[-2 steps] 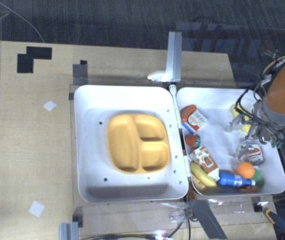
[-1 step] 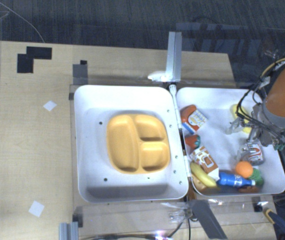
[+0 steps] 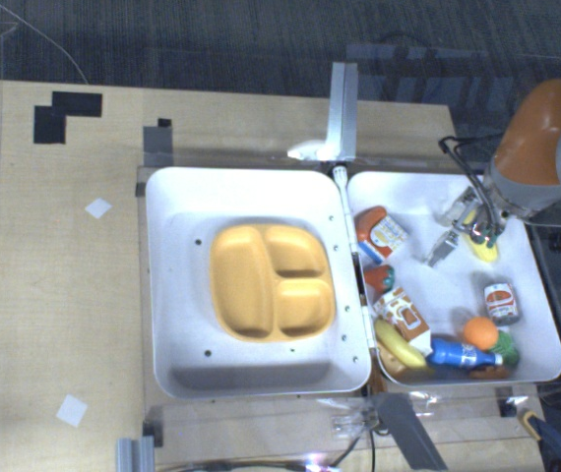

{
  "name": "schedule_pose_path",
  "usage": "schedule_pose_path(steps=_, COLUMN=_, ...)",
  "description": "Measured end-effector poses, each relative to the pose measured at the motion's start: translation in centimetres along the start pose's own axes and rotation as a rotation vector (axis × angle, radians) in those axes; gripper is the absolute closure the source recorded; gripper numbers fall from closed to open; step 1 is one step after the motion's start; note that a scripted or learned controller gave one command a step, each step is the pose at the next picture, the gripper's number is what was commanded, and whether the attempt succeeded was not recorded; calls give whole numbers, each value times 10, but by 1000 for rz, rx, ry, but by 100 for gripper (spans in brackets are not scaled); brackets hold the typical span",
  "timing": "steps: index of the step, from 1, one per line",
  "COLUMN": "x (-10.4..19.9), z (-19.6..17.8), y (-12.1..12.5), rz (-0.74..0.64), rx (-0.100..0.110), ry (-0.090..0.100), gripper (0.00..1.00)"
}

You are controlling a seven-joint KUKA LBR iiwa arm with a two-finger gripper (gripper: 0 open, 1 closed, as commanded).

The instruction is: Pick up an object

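Note:
My gripper [image 3: 447, 230] hangs over the upper middle of the right bin [image 3: 541, 293], open, with bare bin floor between its fingers. Just to its right, under the wrist, lies a small yellow object [image 3: 484, 248]; it is beside the fingers, not between them. A red and white packet [image 3: 381, 230] lies left of the gripper against the bin's left wall. Lower down are a small red can [image 3: 500, 303], an orange ball [image 3: 479, 332], a blue bottle [image 3: 456, 353], a banana [image 3: 399, 345] and a brown and white carton [image 3: 405, 313].
The left bin [image 3: 177, 264] holds a yellow divided tray [image 3: 271, 281]. A metal post [image 3: 343, 106] rises behind the wall between the bins. A small red object [image 3: 379, 279] lies by the right bin's left wall. Bare floor shows around the gripper.

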State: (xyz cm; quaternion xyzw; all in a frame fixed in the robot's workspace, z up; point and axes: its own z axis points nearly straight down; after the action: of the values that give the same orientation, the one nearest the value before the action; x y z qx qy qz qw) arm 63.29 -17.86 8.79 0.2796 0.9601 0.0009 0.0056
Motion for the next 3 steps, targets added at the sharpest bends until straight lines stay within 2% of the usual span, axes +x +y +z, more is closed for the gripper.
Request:
schedule_pose_path(steps=1, x=-38, z=1, y=-7, rz=-60, rx=6, ry=18, gripper=0)
schedule_pose_path(steps=2, x=7, z=-1, y=-36, rz=-52, rx=1, ry=-1, gripper=0)
schedule_pose_path(steps=3, x=102, z=-4, y=-97, rz=-90, rx=0, ry=0, gripper=0)
